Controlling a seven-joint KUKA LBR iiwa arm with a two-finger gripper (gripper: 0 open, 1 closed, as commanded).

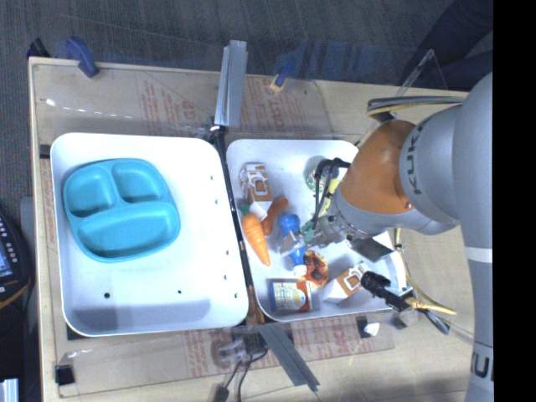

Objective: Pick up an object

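The right bin (285, 153) holds several small items: an orange carrot (255, 237), a brown sausage-like piece (275, 212), a blue and white bottle (291, 227), a small box with a brown label (255, 179), a yellow-labelled can (291, 295), an orange-red piece (315, 266) and a small carton (352, 280). My gripper (306, 238) reaches down into the middle of this bin, right of the blue bottle and above the orange-red piece. The wrist with its orange band (381, 178) hides much of the bin's right half.
The left bin (151, 300) carries a blue divided plate (121, 206) in its upper part. A metal bar (229, 82) stands at the back between the bins. Blue clamps (82, 57) sit on the bench's far edge.
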